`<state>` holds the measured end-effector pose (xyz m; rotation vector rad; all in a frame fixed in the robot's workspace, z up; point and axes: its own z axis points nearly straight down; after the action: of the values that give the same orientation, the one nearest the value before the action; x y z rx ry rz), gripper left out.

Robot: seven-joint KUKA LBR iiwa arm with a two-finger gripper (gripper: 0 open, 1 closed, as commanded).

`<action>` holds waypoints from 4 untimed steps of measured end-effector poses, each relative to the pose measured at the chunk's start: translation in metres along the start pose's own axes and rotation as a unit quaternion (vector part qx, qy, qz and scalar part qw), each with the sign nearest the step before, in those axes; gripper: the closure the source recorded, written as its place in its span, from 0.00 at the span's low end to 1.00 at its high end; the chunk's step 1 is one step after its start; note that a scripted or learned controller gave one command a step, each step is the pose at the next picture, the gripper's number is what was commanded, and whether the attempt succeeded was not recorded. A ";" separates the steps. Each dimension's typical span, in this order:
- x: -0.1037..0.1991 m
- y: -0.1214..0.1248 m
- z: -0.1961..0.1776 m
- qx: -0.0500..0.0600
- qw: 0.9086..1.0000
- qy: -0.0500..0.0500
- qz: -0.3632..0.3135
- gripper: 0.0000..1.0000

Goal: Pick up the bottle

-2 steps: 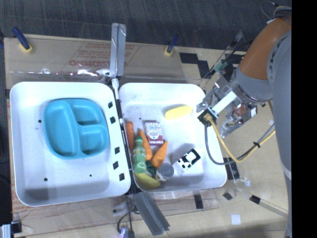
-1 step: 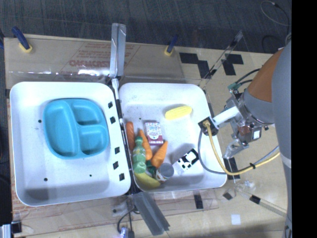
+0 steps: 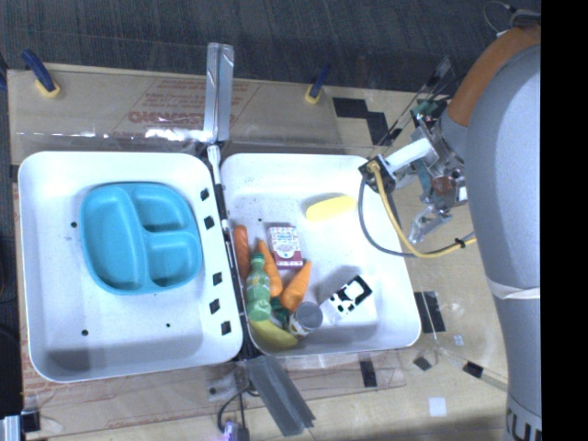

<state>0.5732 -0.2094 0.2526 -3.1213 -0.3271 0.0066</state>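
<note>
The bottle (image 3: 258,290) is small and green. It lies along the left wall of the right bin (image 3: 390,324), wedged between two orange carrots (image 3: 296,285) with a banana (image 3: 272,335) at its lower end. My gripper (image 3: 426,219) hangs over the right rim of that bin, well to the right of the bottle and apart from it, with a yellow cable looping beneath it. Nothing shows in its grasp.
Also in the right bin are a red packet (image 3: 285,244), a pale yellow piece (image 3: 329,208), a black-and-white box (image 3: 350,297) and a grey cup (image 3: 308,317). In the left bin (image 3: 46,338) there is a blue divided plate (image 3: 142,235).
</note>
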 end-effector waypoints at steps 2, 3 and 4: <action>-0.037 -0.014 -0.016 0.000 1.000 0.000 0.000 0.00; 0.064 0.012 -0.009 0.000 1.000 0.000 -0.001 0.00; 0.066 0.009 -0.018 0.002 1.000 -0.001 -0.007 1.00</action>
<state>0.6393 -0.2043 0.2705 -3.1159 -0.3476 0.0110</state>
